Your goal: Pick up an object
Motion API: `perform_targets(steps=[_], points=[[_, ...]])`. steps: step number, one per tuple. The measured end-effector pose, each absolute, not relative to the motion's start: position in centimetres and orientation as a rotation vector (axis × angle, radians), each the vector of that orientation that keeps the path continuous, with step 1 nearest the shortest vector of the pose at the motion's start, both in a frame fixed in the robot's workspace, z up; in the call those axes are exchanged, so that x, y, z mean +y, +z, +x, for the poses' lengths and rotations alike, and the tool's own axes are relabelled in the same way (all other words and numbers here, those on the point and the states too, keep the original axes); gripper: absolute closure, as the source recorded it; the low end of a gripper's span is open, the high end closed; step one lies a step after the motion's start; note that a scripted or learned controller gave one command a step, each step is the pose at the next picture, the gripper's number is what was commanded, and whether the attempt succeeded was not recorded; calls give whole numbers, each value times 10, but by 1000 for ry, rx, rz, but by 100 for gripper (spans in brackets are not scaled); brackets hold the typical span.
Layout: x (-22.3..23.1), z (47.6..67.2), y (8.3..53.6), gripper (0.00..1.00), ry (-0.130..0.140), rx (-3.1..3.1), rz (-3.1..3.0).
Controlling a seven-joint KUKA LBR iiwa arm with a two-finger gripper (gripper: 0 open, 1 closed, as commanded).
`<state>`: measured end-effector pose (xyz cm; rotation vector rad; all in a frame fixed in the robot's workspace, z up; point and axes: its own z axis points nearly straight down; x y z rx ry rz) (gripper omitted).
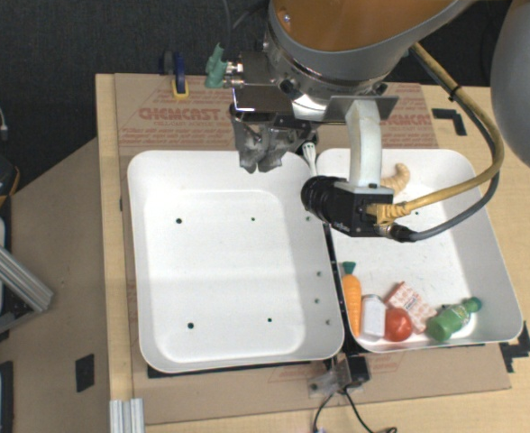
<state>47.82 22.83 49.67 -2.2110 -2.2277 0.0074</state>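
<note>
At the frame's middle we see two white bins (157,242) side by side on a cardboard-topped bench (112,152). At upper left, a blue clamp (177,72) and green clip (215,66) sit at the board's far edge.

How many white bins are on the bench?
2. The left bin lies under the gripper. The right bin sits beside it, holding a carrot, a green bottle and other small things; the arm hides part of it.

Red lettering "CHEMCAST" was read on the brown board (157,115) under the bins, toward eleven o'clock; a similar print toward one o'clock was partly hidden and unreadable.
</note>
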Motion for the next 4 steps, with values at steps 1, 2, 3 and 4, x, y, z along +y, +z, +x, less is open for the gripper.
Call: perform_targets(steps=[1, 2, 3, 4], points=[[87, 480, 538, 100, -9, -2209, -2244], [146, 479, 535, 100, -4, -2228, -2217], [121, 485, 430, 100, 18, -2213, -2221], [135, 477, 281, 100, 24, -2215, -2215]])
